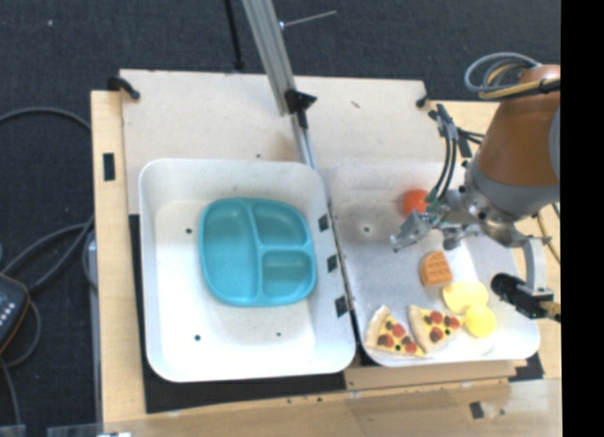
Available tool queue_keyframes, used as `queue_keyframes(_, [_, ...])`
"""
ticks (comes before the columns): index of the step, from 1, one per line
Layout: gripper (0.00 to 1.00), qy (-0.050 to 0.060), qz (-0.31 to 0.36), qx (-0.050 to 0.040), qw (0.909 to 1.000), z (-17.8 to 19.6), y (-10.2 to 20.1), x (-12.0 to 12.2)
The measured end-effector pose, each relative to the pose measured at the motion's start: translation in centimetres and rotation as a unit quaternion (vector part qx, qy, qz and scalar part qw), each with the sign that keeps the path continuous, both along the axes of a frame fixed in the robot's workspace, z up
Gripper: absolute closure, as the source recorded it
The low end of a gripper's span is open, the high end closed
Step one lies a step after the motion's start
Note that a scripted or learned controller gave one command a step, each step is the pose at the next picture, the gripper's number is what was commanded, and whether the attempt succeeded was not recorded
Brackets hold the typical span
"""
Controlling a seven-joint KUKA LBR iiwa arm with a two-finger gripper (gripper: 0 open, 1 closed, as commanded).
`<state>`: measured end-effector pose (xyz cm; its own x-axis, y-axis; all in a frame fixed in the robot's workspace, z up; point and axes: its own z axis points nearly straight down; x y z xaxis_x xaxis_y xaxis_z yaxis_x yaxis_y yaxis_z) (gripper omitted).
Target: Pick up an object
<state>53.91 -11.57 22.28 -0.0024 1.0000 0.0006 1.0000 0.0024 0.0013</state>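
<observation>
Two shallow white plastic bins (170, 350) sit side by side. The left one holds a teal divided plastic tray (257, 251). The grey gripper (412, 234) hangs low in the right bin; its grip I cannot tell. Nearby sits a small round orange toy ball (413, 202), probably light, smooth and rolly, so squeeze its middle.

Arm (517, 157): bulky rounded body, broad orange band across upper part, grey housing below it. Grey wrist section narrowed toward tool (415, 231). Tool: small grey metal assembly, angular, with thin dark linkages. Several thin dark cables ran from wrist along tool side, bundled loosely. Pale grey hose loops (493, 69) coiled above orange band. Black fitting (517, 291) projected below grey housing, beside pale bracket. No readable markings or screws at this resolution.
</observation>
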Motion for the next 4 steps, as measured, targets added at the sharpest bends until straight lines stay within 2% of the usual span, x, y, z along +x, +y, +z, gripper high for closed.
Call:
queue_keyframes(1, [0.0,0.0,-0.001,-0.0001,1.0,0.0,0.0,0.0])
queue_keyframes(4, [0.0,0.002,-0.002,-0.0009,1.0,-12.4,-0.2,-0.3])
